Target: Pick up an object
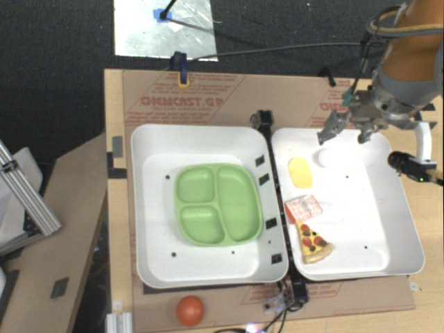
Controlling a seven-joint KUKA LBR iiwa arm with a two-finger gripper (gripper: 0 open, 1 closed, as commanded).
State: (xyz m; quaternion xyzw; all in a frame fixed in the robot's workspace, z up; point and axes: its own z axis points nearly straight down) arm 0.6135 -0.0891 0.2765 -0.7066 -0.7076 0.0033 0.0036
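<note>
Above the right bin's [399, 207] far edge, the gripper [345, 129] hangs with fingers apart, holding nothing.
A yellow piece [300, 172], red-patterned packet [303, 207] and pizza slice [313, 243] lie along that bin's left side.

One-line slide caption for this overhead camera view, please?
Open two-finger gripper hovers above the right white bin holding a yellow block, red-white packet and toy pizza slice.

Bright even light, soft shadows

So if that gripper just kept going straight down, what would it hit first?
Probably the bare floor of the right bin near its far edge: the gripper, fingers spread, hangs beyond the yellow piece. Depth is hard to judge.
</note>
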